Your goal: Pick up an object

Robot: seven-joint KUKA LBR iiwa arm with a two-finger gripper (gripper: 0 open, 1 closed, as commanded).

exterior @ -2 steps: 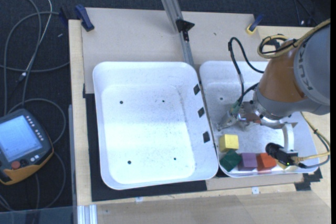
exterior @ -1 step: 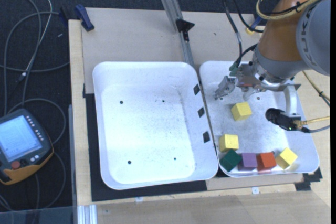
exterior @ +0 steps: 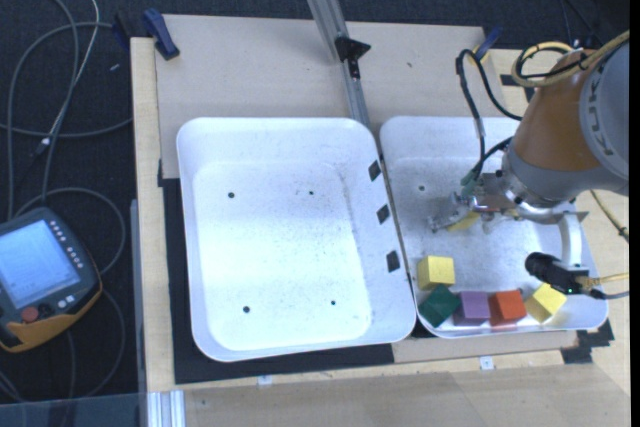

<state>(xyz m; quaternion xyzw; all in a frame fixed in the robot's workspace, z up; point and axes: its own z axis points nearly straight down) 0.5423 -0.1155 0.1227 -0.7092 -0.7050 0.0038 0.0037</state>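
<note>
In the right half of the frame, the grey arm with the orange band (exterior: pixel 570 130) reaches over the right shallow white plastic bin (exterior: pixel 420 155). Its two-finger gripper (exterior: pixel 462 213) hangs low above the speckled bin floor, near the middle of that bin; whether it is open, closed or gripping anything cannot be determined at this resolution. The objects lie grouped along the lower edge of the right bin: a yellow foam cube (exterior: pixel 436 271), and below it a row consisting of a green block (exterior: pixel 437 307), a purple block (exterior: pixel 473 306), an orange-red block (exterior: pixel 507 307) and a second yellow block (exterior: pixel 548 301). All are apart from the gripper. The left shallow white plastic bin (exterior: pixel 200 145) occupies the centre-left of the frame.
</note>
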